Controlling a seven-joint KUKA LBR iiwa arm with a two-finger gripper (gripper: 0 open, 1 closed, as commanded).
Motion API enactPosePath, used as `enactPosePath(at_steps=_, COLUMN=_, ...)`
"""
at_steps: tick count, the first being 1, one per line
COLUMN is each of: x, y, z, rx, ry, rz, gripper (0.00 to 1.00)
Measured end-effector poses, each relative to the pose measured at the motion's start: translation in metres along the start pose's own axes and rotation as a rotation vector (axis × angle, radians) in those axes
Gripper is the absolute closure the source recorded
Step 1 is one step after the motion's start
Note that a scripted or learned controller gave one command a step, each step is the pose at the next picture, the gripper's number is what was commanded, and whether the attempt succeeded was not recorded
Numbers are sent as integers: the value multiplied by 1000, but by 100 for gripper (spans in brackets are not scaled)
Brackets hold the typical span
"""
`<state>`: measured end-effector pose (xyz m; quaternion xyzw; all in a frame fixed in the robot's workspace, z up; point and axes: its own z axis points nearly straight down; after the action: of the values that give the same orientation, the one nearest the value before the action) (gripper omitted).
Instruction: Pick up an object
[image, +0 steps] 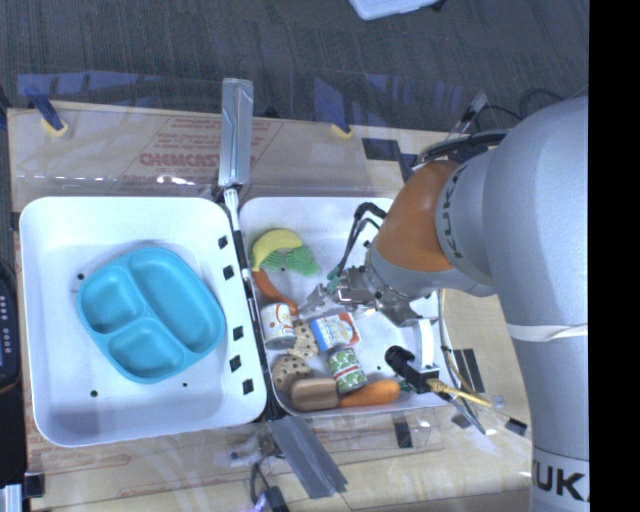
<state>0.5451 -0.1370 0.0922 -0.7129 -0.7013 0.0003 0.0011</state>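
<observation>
The right bin (400, 215) holds a heap of toy food along its left side. A yellow banana (275, 243) and a green leafy piece (300, 262) lie at the top, with an orange carrot (267, 285) just below them. Lower down are a small white and red can (277, 322), a blue-labelled pack (330, 330), a green-labelled can (347, 368), a brown biscuit (288, 370), a brown roll (312, 394) and an orange piece (375, 392). My gripper (325, 296) hangs low over the middle of the heap, just above the blue-labelled pack and right of the carrot.
The left bin (50, 230) bears a blue divided plate (150, 312). A metal divider bar (236, 130) stands between the bins at the back. The arm's grey and orange wrist (430, 235) covers the right bin's right half.
</observation>
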Motion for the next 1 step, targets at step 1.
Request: enactPosePath(at_steps=1, x=-33, y=5, z=0, rx=-2, ry=-2, rz=-116, gripper=0)
